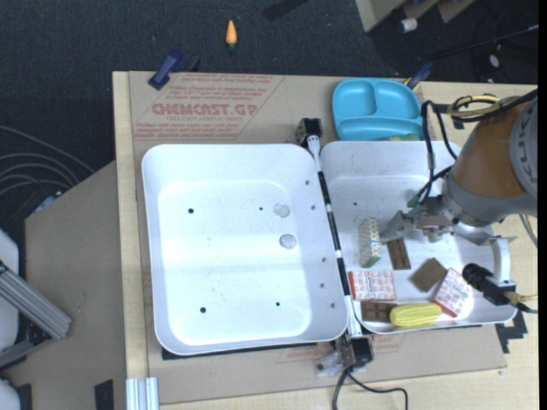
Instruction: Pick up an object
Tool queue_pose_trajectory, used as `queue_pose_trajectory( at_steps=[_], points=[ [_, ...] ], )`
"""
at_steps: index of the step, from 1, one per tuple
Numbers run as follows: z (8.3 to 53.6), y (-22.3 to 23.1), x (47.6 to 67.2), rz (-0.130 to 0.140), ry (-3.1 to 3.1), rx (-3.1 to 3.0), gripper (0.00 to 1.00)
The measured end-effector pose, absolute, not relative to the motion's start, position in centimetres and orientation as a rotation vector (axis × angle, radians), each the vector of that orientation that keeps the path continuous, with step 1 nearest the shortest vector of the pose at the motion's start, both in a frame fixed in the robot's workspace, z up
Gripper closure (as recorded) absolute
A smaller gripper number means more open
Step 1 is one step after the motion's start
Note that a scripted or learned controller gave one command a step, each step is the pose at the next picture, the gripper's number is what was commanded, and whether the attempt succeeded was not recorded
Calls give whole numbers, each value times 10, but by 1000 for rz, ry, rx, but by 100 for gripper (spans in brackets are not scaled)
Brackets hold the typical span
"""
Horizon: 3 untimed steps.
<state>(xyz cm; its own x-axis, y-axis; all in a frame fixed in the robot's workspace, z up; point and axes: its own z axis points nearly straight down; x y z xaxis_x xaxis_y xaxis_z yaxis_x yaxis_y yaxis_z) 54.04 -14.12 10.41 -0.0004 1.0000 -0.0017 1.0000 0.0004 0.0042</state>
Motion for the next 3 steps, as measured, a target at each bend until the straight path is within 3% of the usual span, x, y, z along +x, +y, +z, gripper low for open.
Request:
queue_pose_trajectory(
  at_steps=[1, 2, 3],
  points=[
    [114, -141, 541, 4, 2218, 2217, 100],
    [114, -141, 541, 4, 2218, 2217, 0],
    [124, -141, 541, 5, 2218, 2215, 100]
  ],
)
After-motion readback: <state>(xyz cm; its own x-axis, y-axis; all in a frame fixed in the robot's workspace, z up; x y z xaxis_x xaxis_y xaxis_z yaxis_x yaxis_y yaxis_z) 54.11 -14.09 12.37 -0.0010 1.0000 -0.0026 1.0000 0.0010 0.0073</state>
